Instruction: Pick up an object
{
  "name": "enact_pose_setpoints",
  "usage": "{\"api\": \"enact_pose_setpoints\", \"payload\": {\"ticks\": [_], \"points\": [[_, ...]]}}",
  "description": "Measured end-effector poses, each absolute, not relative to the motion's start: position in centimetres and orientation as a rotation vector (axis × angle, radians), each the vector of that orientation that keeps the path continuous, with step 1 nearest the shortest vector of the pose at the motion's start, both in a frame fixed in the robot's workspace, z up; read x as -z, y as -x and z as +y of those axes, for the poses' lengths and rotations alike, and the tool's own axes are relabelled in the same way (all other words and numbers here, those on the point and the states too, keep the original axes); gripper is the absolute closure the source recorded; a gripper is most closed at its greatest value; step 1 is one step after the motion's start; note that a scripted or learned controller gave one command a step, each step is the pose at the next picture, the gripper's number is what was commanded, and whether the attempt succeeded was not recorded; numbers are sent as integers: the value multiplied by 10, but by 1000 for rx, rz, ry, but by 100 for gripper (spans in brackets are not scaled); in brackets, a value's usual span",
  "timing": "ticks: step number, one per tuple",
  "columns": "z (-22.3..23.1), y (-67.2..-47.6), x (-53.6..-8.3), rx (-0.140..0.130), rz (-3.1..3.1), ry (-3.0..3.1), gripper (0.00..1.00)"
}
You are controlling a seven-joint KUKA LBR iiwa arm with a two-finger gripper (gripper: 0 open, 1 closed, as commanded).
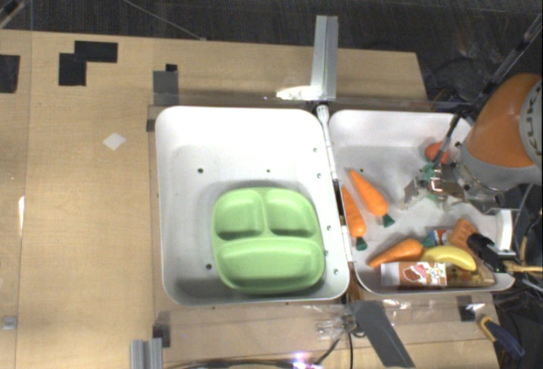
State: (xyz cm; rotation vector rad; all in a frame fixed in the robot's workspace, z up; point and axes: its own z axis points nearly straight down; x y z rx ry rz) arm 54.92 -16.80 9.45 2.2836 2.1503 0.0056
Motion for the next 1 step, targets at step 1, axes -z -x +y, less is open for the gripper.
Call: {"api": "enact_pose_setpoints", "payload": {"ticks": [1], "points": [[-193, -561, -177, -5, 2133, -2299, 0]]}}
